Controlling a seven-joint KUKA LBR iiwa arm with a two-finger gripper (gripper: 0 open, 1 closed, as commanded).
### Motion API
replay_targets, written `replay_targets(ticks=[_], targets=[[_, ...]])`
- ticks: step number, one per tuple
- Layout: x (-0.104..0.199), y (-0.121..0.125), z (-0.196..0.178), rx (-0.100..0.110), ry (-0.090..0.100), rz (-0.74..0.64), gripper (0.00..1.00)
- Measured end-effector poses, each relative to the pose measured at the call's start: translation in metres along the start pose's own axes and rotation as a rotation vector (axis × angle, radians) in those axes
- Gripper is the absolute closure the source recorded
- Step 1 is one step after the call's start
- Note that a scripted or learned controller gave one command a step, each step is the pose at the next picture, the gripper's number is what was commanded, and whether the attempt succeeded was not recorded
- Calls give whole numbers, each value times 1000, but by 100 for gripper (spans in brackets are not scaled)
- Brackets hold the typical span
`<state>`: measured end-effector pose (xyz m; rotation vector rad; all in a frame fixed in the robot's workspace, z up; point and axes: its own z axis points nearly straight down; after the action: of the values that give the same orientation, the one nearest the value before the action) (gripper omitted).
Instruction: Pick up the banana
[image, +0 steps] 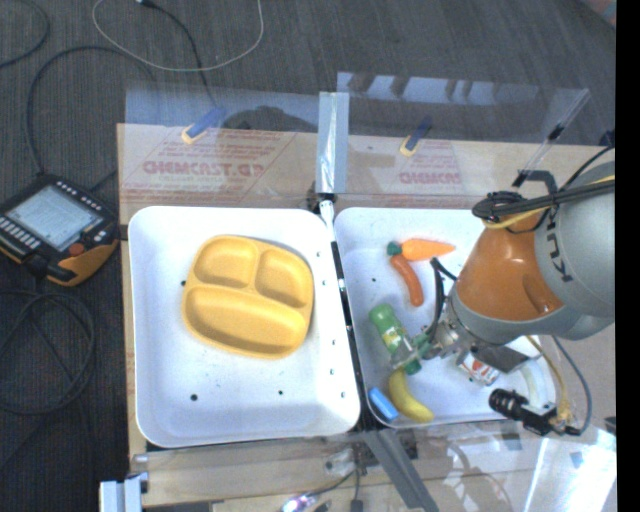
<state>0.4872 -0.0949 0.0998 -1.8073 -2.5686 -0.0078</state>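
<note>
The banana (409, 396) is lying at the near edge of the right bin (360, 232), flanked by a blue item (382, 403) and a green bottle (391, 332). The gripper (428, 348) is being held just above; its opening cannot be told.

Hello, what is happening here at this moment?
A robot arm reaches into the right bin, its gripper low beside a green bottle and just above the banana. The banana lies on the bin floor near the front edge, not yet lifted. A carrot lies farther back. The left bin holds a yellow tray.
</note>
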Motion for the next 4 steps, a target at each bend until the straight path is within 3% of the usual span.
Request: replay_targets(ticks=[1,2,3,4], targets=[[0,0,0,0,0,0,0],[-4,0,10,-8,1,160,0],[-4,2,2,-9,3,160,100],[-4,1,2,-8,4,160,0]])
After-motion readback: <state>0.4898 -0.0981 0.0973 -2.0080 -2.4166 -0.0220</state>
